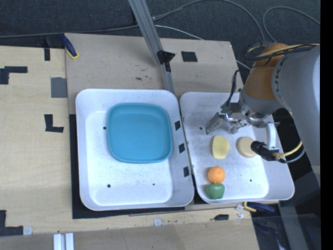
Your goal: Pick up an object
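Yellow, the soft-looking piece (220, 147) lies mid right bin (195, 108), just below the gripper (222, 122), whose fingers look spread and empty. I'd drop straight down, straddle it squarely, and avoid nudging the beige piece (244, 147) alongside.

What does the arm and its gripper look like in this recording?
The arm is bulky, rounded and light grey, with an orange band above the wrist. The gripper is grey metal with two slim fingers. Thin dark cables loop over the band.
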`<control>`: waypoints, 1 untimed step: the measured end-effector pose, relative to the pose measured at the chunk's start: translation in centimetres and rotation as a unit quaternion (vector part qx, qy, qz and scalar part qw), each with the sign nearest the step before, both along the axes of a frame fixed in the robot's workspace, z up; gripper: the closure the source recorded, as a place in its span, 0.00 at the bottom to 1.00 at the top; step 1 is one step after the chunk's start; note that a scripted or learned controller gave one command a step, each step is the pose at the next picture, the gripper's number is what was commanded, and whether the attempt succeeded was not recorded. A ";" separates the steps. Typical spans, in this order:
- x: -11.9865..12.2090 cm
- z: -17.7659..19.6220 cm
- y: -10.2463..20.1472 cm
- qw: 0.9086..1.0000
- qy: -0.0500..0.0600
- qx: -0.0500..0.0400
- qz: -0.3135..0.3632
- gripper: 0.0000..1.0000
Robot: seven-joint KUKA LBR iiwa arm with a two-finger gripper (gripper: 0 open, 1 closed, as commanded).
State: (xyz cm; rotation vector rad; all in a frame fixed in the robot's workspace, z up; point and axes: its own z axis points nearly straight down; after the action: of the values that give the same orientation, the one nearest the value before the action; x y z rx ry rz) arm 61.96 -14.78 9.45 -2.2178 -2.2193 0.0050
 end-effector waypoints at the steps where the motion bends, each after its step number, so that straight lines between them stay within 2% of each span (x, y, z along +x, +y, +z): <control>1: 0.1 1.3 0.0 1.000 -0.002 0.000 0.000 1.00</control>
State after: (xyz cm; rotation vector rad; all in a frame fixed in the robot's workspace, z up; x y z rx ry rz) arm 62.09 -14.76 10.75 -2.2195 -2.2228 0.0007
